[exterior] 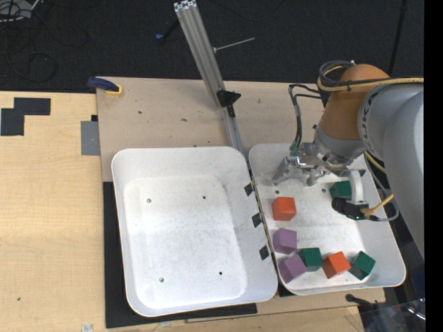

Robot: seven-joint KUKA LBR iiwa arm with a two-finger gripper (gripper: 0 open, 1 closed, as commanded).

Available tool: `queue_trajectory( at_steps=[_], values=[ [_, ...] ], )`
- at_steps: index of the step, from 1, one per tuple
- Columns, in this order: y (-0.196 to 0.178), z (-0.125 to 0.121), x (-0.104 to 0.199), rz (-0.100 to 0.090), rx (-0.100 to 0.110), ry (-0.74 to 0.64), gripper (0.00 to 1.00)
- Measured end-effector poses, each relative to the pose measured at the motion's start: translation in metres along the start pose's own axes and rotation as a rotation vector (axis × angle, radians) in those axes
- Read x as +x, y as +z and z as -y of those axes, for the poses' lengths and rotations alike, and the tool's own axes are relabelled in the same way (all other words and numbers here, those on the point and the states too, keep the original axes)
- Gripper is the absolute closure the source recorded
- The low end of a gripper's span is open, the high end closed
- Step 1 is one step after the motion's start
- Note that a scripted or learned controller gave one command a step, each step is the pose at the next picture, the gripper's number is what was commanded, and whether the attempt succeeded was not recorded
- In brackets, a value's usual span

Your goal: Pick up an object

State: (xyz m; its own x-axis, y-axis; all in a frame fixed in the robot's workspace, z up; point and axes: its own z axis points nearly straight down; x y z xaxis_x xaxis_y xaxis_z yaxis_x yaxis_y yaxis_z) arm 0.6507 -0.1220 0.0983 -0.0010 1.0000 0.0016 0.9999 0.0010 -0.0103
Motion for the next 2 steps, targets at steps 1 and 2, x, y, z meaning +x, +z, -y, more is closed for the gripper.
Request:
queue_trajectory(
  at_steps=[1,2],
  values=[
    [0.008,0.000,0.001,0.001,-0.006,0.001,0.00],
    [-0.002,0.000,0.000,0.001,-0.006,0.003,1.00]
  ],
)
